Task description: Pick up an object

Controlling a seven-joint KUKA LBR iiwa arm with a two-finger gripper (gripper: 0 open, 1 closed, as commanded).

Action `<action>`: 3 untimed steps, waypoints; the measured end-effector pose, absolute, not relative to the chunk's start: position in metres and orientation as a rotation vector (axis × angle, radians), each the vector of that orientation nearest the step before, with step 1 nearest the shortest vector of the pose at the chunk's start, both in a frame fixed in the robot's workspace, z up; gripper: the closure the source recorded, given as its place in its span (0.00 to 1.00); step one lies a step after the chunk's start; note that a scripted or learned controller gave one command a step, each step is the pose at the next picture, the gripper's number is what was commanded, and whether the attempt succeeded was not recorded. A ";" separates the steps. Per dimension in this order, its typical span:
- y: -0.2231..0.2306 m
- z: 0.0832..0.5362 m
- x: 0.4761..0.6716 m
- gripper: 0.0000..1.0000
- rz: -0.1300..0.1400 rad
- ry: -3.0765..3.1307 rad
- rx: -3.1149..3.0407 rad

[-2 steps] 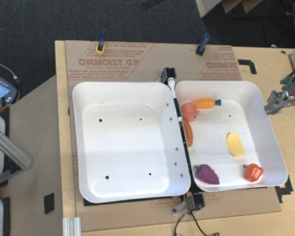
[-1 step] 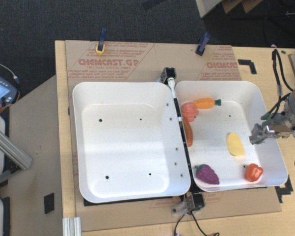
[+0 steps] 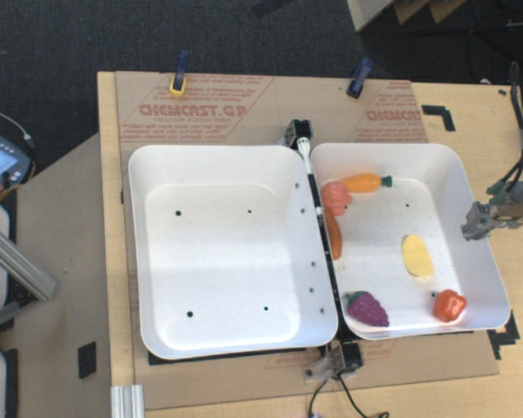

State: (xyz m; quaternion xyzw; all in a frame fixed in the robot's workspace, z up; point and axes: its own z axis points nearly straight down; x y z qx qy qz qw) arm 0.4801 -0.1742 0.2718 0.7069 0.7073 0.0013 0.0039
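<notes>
Gripper [image 3: 479,222] sits at right edge of the right bin [image 3: 452,168], just outside/over its right rim, abt mid-height of that wall. Small grey metal piece, dark cabling running up and off to the right behind it. Can't tell whether it's open or closed — too small and blurred at this angle. Nothing seen in its grasp; it touches none of the toys.

Right bin contents, all loose on the floor:
- carrot [image 3: 363,182], orange w/ green tip, near the back wall, lying roughly crosswise.
- pink-red round fruit [image 3: 335,196] in back-left part, just beside the carrot's blunt end, close to the left wall.
- long orange piece [image 3: 333,235] lying along the left wall, directly in front of the pink fruit, touching or nearly so.
- yellow lemon-like piece [image 3: 418,256] right of centre, nearest toy to the gripper but well apart from it.
- purple grapes [image 3: 366,308] at front-left corner.
- red pepper/tomato [image 3: 450,305] at front-right corner, close to the front rim.

Left bin [image 3: 157,172] adjoins the right one along a shared middle edge; only small dark dots on its floor.

Both bins rest on a brown cardboard sheet [image 3: 244,103] w/ red print, held at its back edge by a yellow-blue clamp [image 3: 179,75] and a blue clamp [image 3: 360,77]. Black clips at the middle seam, back [image 3: 298,132] and front [image 3: 344,356].
</notes>
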 end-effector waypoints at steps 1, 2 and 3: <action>-0.168 0.176 0.478 1.00 -0.004 2.225 2.227; -0.172 0.271 0.481 1.00 0.008 2.215 2.212; -0.171 0.102 0.475 1.00 -0.011 2.230 2.233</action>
